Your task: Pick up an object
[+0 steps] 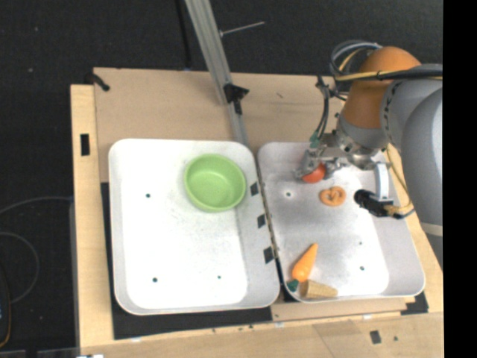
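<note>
Jaws pinch a red obj (316,174) at far-left of right bin (387,274). Orange ring (332,195) sits just beside it. Carrot (304,262) at near edge.

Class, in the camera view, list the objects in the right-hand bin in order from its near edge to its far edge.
Tan wedge-shaped cone → orange toy carrot with a green tip → orange pretzel-shaped ring → small red object
</note>
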### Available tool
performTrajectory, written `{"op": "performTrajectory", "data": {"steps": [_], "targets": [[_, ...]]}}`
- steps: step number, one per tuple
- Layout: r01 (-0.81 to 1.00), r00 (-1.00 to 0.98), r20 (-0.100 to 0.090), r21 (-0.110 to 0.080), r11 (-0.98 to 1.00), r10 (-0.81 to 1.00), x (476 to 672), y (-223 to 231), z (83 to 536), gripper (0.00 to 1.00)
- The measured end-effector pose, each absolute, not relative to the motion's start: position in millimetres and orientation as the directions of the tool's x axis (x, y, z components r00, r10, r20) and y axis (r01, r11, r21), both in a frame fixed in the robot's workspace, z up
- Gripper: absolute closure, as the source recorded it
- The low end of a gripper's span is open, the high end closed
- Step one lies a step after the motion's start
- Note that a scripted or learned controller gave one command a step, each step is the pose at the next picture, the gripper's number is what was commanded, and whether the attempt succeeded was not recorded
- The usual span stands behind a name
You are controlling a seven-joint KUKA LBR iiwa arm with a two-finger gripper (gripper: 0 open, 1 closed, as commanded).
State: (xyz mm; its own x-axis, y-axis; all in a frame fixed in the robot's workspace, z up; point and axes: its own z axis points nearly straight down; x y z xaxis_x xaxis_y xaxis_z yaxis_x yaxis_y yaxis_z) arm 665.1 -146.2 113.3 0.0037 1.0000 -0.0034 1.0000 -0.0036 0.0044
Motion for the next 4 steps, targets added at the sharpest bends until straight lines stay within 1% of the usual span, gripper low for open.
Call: {"op": "performTrajectory", "data": {"steps": [1,2,3,4], "targets": [[1.000,-0.002,0.000,0.002,0.002,1.000,663.8,-141.5,172.5,1.00],[1.000,-0.002,-0.001,0.002,0.002,1.000,666.7,-143.0,233.2,1.00],[1.000,-0.003,-0.001,0.007,0.003,1.000,667.8,-144.5,282.4,1.00],[1.000,-0.005,0.000,0.000,0.005,1.000,649.5,-91.2,269.9,1.00]]}}
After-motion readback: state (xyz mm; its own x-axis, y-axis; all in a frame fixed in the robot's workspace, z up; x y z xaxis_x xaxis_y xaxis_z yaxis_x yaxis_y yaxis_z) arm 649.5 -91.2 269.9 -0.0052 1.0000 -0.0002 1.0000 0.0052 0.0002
